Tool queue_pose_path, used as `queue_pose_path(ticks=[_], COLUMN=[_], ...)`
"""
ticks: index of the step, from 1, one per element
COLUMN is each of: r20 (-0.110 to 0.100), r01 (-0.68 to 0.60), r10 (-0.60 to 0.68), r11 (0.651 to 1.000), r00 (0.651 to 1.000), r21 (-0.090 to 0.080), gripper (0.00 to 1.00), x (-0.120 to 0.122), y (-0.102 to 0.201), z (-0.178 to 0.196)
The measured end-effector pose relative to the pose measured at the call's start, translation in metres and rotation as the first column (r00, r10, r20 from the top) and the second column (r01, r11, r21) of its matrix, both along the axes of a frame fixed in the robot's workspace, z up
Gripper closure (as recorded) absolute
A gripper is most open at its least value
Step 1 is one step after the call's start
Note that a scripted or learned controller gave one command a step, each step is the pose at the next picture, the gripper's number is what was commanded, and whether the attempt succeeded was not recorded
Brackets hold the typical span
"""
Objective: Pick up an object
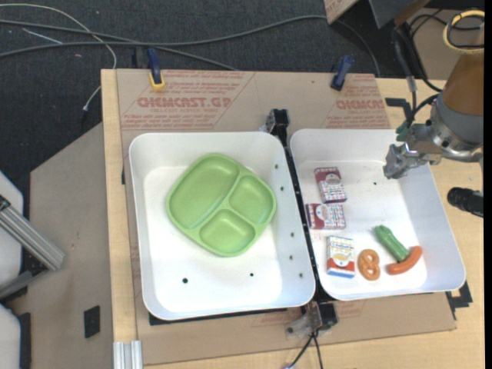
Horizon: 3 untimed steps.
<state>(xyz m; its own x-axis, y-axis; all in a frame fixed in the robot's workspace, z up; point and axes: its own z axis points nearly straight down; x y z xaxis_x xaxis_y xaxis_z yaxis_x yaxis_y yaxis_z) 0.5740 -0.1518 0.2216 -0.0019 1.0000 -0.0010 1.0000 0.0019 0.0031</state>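
Over the far right corner of the right bin [442,229], the pincer [400,162] hangs at the end of the grey arm, and from this slanted view I cannot tell what state it is in; nothing shows in its grip.

Nearest to it, toward the bin's middle, lie three small cartons in a rough column beside the bin's left wall: a red-and-white carton [330,184] farthest back, a second carton [326,216] lying flat below it, and an orange-fronted carton [340,255] nearest the front. These look like light toy food boxes, stiff, with flat sides that suit a squeeze across the narrow width.

Along the front right sit a green toy vegetable [391,241], an orange toy sausage [405,260] touching its lower end, and a small pretzel [368,264] just beside both. They look light, hard and smooth, so likely slippery; the green piece would best be taken across its middle, though its neighbour crowds it.

Across the divider, the left bin [146,229] holds a green divided plate [221,204], broad and shallow, graspable only at its rim.
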Motion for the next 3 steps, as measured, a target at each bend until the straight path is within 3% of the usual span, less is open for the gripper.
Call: queue_pose_path(ticks=[1,3], r20=[0.0,-0.001], r01=[0.001,-0.003], r10=[-0.001,0.003], r11=[1.0,1.0], r00=[1.0,1.0], r21=[0.0,0.001], gripper=[1.0,1.0], x=[0.001,0.028], y=[0.0,0.098], z=[0.04,0.032])
